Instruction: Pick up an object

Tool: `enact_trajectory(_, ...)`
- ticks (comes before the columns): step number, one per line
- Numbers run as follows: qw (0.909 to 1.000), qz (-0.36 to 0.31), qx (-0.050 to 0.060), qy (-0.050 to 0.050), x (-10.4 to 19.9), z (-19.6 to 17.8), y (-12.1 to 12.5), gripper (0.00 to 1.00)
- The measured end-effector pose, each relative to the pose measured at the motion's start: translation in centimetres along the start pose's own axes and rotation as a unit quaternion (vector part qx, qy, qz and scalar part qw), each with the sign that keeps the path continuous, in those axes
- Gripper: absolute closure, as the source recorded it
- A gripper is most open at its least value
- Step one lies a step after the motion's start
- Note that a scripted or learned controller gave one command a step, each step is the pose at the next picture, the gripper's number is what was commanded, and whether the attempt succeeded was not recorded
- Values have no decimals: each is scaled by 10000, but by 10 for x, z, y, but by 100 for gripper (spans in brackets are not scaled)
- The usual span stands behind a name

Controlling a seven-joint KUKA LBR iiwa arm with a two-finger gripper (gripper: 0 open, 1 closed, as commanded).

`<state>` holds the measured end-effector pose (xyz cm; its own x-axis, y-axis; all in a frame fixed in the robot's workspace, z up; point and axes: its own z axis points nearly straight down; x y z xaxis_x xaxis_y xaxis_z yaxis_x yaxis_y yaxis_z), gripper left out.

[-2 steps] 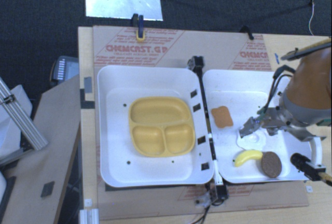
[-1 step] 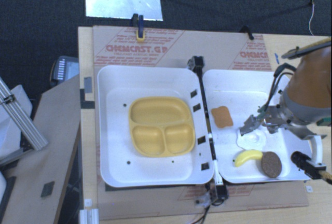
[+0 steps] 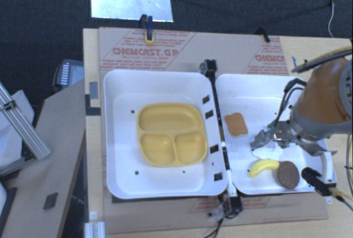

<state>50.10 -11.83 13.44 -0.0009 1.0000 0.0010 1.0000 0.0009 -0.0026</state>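
The grey arm with its orange band (image 3: 329, 91) is reaching in from the right and bending down over the right-hand white bin (image 3: 259, 85), its wrist tilting so that the gripper (image 3: 263, 139) is pointing toward the left, low above the bin floor. The metal fingers (image 3: 259, 140) are hanging over bare white plastic with nothing visible between them; whether they are apart or together is too blurred to tell. Just below the gripper a yellow banana (image 3: 263, 167) is lying on the bin floor, and to the right of the banana, touching or nearly touching it, a round brown cookie-like disc (image 3: 288, 174) is resting. Up and to the left of the gripper, near but apart from it, an orange-brown slice shaped like toast (image 3: 236, 124) is lying flat. Well to the left of the gripper, in the left-hand white bin (image 3: 118, 121), a yellow three-compartment plate (image 3: 168, 133) is sitting. Under both bins a cardboard sheet (image 3: 231, 47) is showing red print, upside down from this view, reading "CHEMCAST GP"; the same red print is repeating partly behind the arm, too cut off to read fully.
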Motion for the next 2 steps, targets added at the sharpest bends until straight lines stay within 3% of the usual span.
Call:
enact_trajectory(1,10000,-4,-27,-11,0,51,1,0)
enact_trajectory(2,10000,-9,-55,-10,0,37,3,100)
